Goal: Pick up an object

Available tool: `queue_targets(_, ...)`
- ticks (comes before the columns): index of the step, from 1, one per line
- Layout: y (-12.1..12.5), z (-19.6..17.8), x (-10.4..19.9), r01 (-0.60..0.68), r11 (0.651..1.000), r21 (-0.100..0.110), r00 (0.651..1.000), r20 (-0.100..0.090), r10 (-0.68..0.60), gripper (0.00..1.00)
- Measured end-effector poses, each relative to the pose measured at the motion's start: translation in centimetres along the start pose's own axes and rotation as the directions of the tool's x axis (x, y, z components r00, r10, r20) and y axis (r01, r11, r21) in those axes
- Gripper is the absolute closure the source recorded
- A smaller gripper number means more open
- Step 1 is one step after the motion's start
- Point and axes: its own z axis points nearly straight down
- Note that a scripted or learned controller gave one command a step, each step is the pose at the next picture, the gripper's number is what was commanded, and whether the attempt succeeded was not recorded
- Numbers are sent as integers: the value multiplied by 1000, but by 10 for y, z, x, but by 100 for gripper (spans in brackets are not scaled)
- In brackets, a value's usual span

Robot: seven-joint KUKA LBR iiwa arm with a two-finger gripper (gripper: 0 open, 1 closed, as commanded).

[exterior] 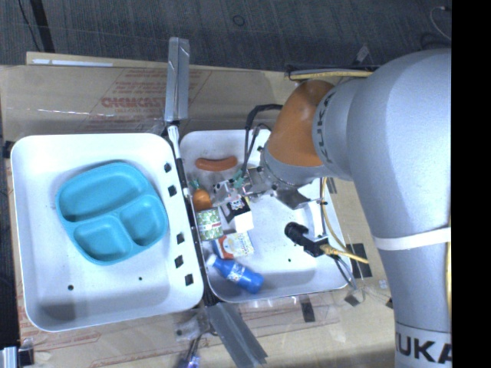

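Dark carpet (230, 14) fills the top of the camera view; below it, a sheet of brown cardboard (92, 98) lies under two shallow white bins set side by side. Left bin (23, 205): holds one blue tray (113, 209) with three compartments, lying flat near the bin's middle. Right bin (284, 271): holds the loose objects available for picking, all gathered along its left wall. From far to near these are a sausage (216, 162), lying crosswise near the far wall; an orange ball (201, 198), close to the left wall; a can (208, 222) with a green label, just beside the ball; a red and white packet (236, 245), just right of the can; and a blue bottle (238, 276), lying on its side near the front wall. The arm (383, 129), grey with an orange band, reaches in from the right and bends down over the right bin. Its gripper (232, 192) sits low between the sausage and the can, near the orange ball. Whether the gripper is open, closed or holding anything cannot be told from this angle. The right half of this bin's floor is bare.
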Motion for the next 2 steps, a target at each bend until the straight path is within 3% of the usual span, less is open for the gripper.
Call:
queue_targets(1, 0, -11, -1, 2, 1000, 1, 1000, 0, -2, 100)
queue_targets(2, -7, -95, -14, 173, 985, 0, 985, 0, -173, 100)
